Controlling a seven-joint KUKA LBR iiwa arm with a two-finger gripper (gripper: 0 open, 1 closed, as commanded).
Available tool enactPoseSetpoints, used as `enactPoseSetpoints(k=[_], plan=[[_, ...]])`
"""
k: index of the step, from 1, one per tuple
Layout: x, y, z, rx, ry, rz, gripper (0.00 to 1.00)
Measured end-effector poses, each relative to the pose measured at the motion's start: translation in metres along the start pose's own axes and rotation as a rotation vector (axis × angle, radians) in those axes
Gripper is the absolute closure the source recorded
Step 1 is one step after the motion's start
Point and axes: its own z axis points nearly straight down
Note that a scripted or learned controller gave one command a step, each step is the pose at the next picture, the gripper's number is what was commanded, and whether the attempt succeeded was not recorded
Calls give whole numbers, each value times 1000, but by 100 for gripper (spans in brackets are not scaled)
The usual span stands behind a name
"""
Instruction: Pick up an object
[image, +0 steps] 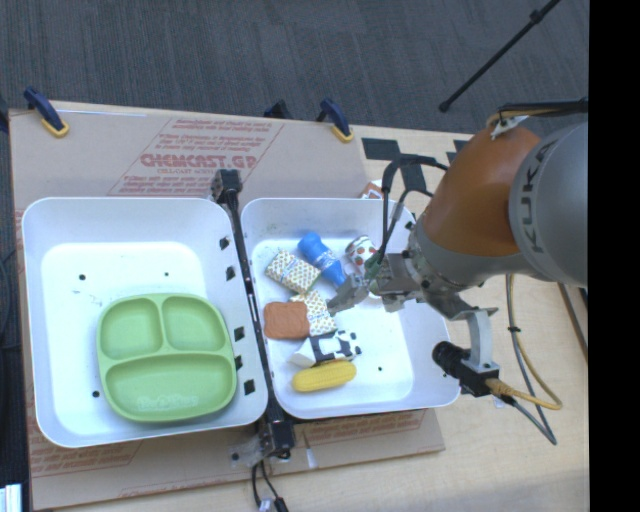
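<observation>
A green divided plate (166, 356) is lying in the left bin (60, 225); in the right bin (425, 385) an orange-brown piece (286, 320), a patterned block (291, 271), a blue bottle (320, 257), a black-and-white toy (335, 348) and a yellow corn cob (323, 376) are sitting clustered at its left side; the gripper (345, 293) is hanging just right of the cluster, whether its tips are apart or together I cannot tell.

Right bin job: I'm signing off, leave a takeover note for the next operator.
Gripper: low in the right bin, finger state unclear, nothing seen held.
Right bin items: blue bottle, patterned block, brown sponge, yellow corn, black-and-white toy.
Left bin: green plate.
Done: arm is over the pile.
Left: grasp and lift one item.
</observation>
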Motion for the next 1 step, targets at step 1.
enactPoseSetpoints(k=[1], plan=[[-41, 17, 132, -5, -3, 0, 0]])
